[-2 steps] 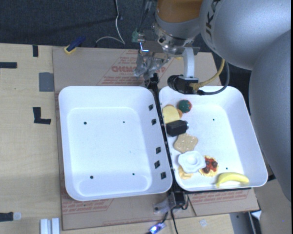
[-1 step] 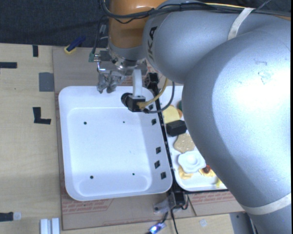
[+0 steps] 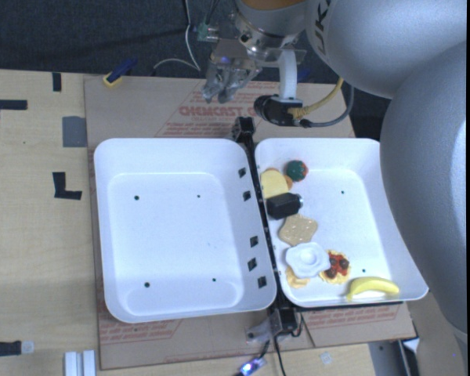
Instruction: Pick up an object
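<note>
Left of the divider (image 3: 251, 210), the left bin (image 3: 113, 210) offers nothing to pick. The gripper (image 3: 223, 81) hangs beyond the divider's far end, over the cardboard; whether it is clenched I cannot tell. Right of the divider lie the toys; the banana (image 3: 370, 288), farthest from it, sits apart and looks the easiest target to descend on squarely.

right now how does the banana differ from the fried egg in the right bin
The banana is yellow, long and curved; the fried egg is white, round and flat. The banana lies at the right bin's near edge; the egg sits nearer the divider, beside the cracker. Both are toy foods lying flat.
</note>
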You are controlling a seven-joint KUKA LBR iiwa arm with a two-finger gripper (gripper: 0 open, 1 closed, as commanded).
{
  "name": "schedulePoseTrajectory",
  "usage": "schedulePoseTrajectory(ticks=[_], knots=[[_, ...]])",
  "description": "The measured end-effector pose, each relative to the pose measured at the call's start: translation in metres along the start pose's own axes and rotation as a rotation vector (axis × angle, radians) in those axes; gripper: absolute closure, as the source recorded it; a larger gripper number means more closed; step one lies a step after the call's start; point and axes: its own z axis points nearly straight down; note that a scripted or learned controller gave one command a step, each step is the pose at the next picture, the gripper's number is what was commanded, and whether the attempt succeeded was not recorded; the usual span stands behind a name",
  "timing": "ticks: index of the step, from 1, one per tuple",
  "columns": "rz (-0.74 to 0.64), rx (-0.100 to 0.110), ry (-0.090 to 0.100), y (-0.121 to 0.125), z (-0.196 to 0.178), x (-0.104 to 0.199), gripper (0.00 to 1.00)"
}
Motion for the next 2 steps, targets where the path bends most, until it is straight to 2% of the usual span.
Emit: schedulePoseTrajectory(ticks=[1, 2], knots=[[-0.006, -0.008, 0.003, 0.0, -0.193, 0.003, 1.0], [-0.008, 0.028, -0.004, -0.037, -0.033, 0.052, 1.0]])
